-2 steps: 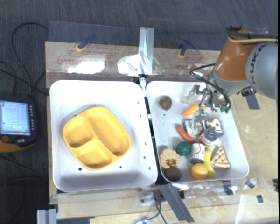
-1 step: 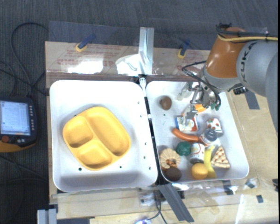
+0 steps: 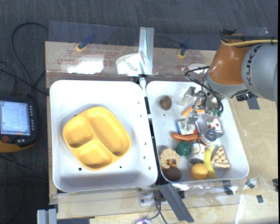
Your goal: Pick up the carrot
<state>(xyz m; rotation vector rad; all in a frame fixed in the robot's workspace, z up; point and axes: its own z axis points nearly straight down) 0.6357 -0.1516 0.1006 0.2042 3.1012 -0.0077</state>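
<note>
Claw (image 3: 196, 107) sits low in the right bin (image 3: 238, 139), upper middle, arm (image 3: 245, 69) coming in over the bin's top right corner; fingers are lost in the clutter, so can't tell if it's open or closed. Carrot (image 3: 192, 111), one, small and orange, lies tilted right at the claw, touching or just under it; can't tell whether it's between the fingers. Room is tight: a small blue-and-white box (image 3: 185, 126) just below the carrot, a red sausage (image 3: 185, 136) below that, a red-and-white can (image 3: 213, 125) just to the right. Bare floor is up left, around one brown ball (image 3: 165, 102) near the divider wall. Bottom half is packed: one green item (image 3: 183, 148), one round cookie-like piece (image 3: 169, 158), one dark brown lump (image 3: 172, 173), one orange (image 3: 199, 171), one banana (image 3: 208, 160), one pizza slice (image 3: 220, 158) against the right wall. Left bin (image 3: 65, 97) holds one yellow three-compartment tray (image 3: 96, 137), mid-bin, clear margin on all sides. Two bins total, side by side on the worktop (image 3: 261, 125). One teach pendant (image 3: 12, 123) off to the left on the floor.
</note>
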